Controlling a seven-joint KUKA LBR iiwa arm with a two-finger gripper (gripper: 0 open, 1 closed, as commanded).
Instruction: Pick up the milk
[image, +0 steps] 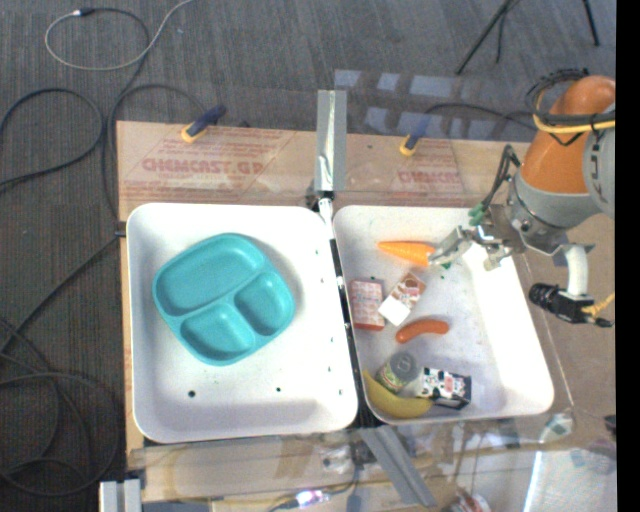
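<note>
The milk (402, 298) is a small white and red carton lying tilted in the right bin (520, 340), just below an orange carrot (405, 251). My gripper (470, 251) hovers over the bin's upper right part, up and to the right of the milk and apart from it. Its fingers (445, 251) are spread open, and nothing sits between them. The left fingertip is close to the carrot's right end.
In the right bin also lie a reddish box (366, 304), a red sausage (422, 329), a banana (393, 401), a can (403, 367) and a black and white packet (446, 385). The left bin (160, 400) holds a teal divided plate (224, 297).
</note>
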